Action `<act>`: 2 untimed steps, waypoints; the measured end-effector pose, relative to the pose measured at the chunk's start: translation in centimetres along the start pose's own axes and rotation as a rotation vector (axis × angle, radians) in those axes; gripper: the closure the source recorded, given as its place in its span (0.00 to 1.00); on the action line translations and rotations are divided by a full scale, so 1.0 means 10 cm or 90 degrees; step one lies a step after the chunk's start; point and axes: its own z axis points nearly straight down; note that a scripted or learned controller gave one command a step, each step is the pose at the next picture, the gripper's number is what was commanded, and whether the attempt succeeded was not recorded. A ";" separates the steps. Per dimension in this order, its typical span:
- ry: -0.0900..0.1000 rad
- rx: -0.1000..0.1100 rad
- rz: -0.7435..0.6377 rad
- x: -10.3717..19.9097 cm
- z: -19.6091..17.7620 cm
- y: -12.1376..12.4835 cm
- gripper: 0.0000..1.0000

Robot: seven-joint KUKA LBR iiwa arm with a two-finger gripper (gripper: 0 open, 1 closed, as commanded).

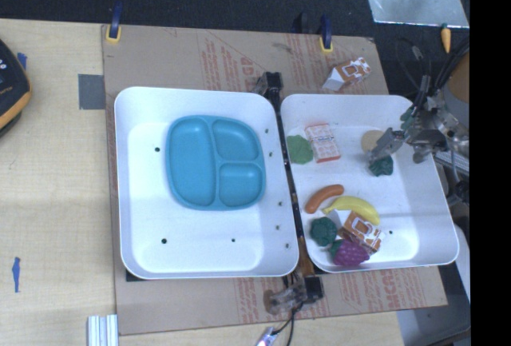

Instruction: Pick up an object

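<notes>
End effector (389,146) over right bin (423,252), grip state unclear, dark green object (381,167) just below

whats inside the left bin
A blue divided plate lies in the left bin, its three compartments bare. Whatever sits under the plate is covered.

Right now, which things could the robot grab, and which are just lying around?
For the job: gripper; dark green toy; sausage; banana; grapes; broccoli; light green toy; small red and white box.

Just lying about: blue divided plate; packet on the cardboard outside the bins.
</notes>
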 end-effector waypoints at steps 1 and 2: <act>-0.001 0.000 -0.001 -0.29 0.87 0.59 0.00; -0.001 0.001 0.000 -0.52 1.32 0.56 0.00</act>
